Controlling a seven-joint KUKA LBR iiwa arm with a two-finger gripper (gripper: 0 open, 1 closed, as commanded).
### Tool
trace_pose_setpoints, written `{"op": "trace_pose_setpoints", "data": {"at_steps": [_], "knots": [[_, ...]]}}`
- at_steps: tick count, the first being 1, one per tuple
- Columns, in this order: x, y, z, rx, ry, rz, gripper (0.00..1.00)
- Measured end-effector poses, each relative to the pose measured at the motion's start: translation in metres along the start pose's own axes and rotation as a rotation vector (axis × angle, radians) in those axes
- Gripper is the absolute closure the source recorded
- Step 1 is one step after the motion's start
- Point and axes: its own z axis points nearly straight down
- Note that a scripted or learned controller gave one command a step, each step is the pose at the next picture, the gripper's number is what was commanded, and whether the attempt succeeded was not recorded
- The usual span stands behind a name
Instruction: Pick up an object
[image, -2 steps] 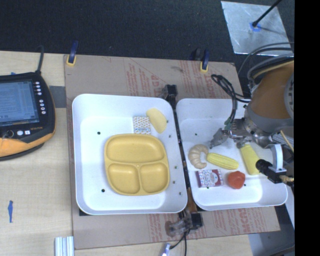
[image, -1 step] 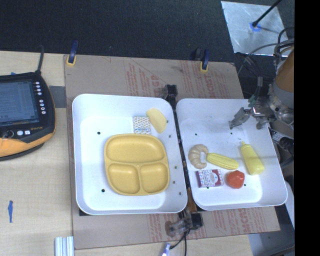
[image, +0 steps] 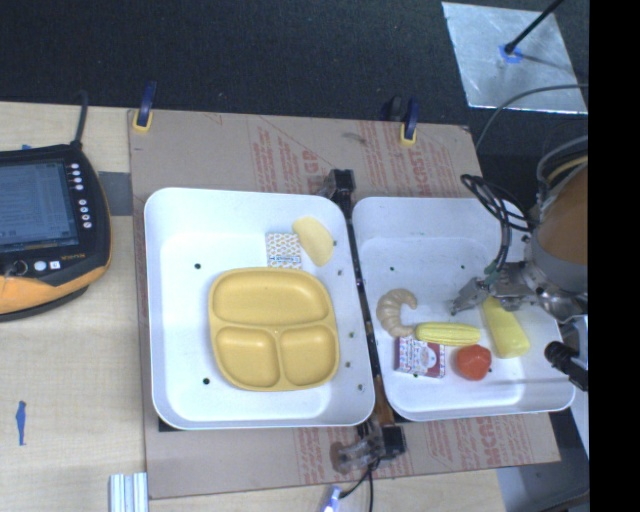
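Over the right bin (image: 430, 225), the hand (image: 487, 291) hangs low with its fingers spread wide and holding nothing, just beside a yellow block (image: 505, 330), with corn (image: 447, 333), a tomato (image: 473, 362), a croissant (image: 396, 309) and a packet (image: 419, 357) near.

The arm (image: 562, 225) reaches in from the right, end effector (image: 490, 290) lowered

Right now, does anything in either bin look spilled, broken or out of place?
Nothing stands out. The yellow tray lies flat in the left bin; the croissant, corn and tomato lie loose but intact in the right bin.
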Motion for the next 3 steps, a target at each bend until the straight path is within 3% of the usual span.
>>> {"op": "trace_pose_setpoints", "data": {"at_steps": [1, 2, 3], "knots": [[0.081, 0.087, -0.031, 0.014, 0.009, 0.001, 0.0], [0.101, 0.053, 0.016, 0.018, 0.007, 0.002, 0.0], [0.1, 0.021, 0.015, 0.018, 0.006, 0.001, 0.0]]}}
